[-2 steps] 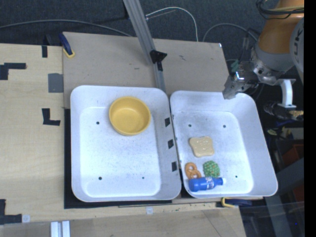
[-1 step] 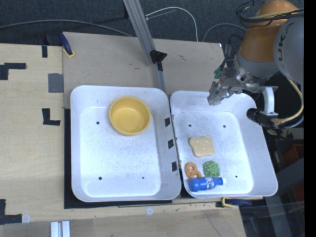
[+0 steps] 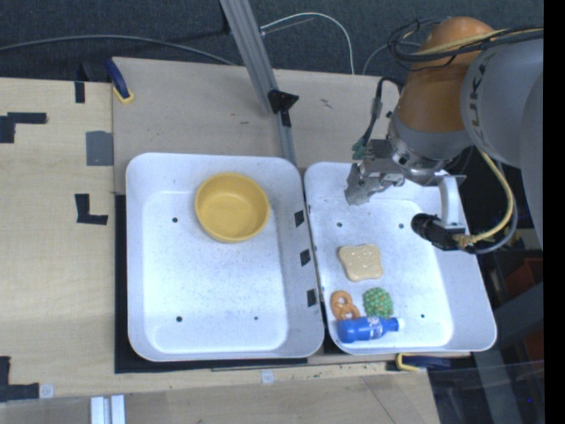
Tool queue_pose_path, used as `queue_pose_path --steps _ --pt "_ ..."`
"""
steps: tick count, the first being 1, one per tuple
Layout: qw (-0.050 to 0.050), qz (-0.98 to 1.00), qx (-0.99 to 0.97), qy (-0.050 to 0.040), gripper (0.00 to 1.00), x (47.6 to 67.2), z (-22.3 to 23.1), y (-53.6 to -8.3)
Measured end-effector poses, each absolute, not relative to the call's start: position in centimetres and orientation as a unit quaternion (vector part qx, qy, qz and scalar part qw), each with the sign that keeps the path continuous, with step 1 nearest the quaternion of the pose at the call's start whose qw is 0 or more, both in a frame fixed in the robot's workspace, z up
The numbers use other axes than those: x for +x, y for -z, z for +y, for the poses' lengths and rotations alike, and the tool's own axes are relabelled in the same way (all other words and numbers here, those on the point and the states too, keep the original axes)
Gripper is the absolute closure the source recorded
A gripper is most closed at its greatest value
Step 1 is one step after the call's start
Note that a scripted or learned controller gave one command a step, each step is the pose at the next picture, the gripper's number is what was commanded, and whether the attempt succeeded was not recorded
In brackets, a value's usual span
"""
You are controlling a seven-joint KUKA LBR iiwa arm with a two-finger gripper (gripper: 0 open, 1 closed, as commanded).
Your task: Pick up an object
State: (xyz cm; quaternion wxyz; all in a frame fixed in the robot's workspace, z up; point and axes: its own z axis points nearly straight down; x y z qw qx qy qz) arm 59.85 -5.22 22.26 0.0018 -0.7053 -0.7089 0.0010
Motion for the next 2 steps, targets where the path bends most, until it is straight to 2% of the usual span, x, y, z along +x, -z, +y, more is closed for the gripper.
queue_pose_path --steps 2 --pt "0.002 -0.710 -0.704 -0.0005 1.00 55.1 5.9 -22.1"
